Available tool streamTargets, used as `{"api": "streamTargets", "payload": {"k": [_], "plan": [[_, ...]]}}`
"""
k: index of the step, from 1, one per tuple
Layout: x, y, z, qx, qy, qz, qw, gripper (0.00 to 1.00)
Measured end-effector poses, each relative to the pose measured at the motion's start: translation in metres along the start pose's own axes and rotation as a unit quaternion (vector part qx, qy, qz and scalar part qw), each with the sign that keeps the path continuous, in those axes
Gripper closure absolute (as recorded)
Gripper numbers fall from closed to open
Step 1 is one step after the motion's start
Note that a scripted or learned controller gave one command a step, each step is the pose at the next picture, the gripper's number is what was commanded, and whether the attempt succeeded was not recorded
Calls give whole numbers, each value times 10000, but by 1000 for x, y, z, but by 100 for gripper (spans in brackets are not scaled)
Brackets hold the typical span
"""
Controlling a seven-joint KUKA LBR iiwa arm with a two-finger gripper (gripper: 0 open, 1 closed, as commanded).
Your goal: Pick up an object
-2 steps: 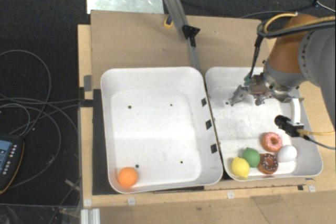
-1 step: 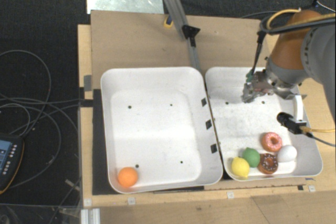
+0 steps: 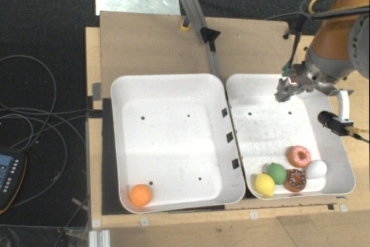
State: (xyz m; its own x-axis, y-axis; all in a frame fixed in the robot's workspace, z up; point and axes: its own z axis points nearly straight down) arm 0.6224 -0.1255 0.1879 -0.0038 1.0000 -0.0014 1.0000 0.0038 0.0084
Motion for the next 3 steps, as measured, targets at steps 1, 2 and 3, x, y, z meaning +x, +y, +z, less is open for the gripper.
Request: {"api": "streamTargets", "payload": {"k": [1, 2, 3], "plan": [[10, 5, -55, -2, 0, -18, 10000, 100], [10, 7, -95, 7, 0, -12, 10000, 100], [61, 17, -91, 21, 10, -31, 10000, 100]]}}
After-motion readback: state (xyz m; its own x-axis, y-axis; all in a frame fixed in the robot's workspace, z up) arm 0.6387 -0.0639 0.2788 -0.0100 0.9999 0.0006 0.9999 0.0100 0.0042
